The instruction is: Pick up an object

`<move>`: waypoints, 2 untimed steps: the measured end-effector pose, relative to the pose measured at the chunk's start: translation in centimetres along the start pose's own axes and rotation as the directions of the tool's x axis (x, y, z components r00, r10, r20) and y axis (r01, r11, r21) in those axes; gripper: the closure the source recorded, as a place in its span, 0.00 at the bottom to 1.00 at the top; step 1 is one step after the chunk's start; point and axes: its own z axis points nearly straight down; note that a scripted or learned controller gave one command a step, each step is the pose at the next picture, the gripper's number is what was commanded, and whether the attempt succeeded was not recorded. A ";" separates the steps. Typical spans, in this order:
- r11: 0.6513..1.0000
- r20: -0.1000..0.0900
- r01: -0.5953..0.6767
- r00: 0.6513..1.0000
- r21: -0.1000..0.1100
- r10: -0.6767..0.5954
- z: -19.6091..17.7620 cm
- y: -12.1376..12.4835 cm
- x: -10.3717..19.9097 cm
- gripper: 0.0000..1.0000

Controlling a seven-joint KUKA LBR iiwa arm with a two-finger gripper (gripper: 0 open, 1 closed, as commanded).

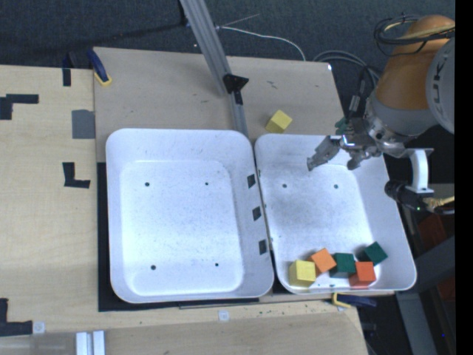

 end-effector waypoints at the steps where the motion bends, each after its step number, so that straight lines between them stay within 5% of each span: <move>1: 1.000 0.001 -0.004 1.000 0.004 0.004 0.1 -0.2 -0.3 0.00; 2: 1.000 0.000 -0.003 1.000 0.009 0.003 6.7 2.5 1.9 0.00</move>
